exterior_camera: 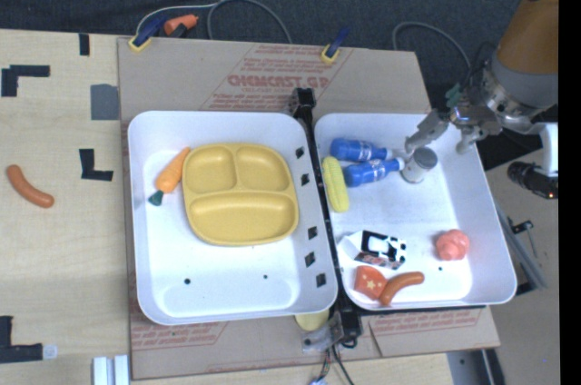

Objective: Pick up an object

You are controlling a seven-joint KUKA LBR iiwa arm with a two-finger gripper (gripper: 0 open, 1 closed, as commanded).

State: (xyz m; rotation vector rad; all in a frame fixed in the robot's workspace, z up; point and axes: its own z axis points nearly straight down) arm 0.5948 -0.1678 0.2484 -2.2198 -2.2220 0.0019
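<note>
My gripper (417, 154) reaches into the right bin (477, 220) from the upper right and hangs low near the bin's back. Just left of its tip lie two blue bottles (356, 150) (370, 172), the lower one almost touching it. A yellow corn cob (335, 183) lies by the bin's left wall. Toward the front sit a pink lump (451, 243), a black-and-white toy (382, 248), a red piece (368, 281) and an orange-red sausage (402, 282). Nothing shows held in the gripper.
The left bin (227, 297) holds a yellow divided plate (241, 192) and a carrot (170, 172) beside it. Another sausage (29, 186) lies on the bench at far left. Cables and clamps (163, 26) sit behind the bins.
</note>
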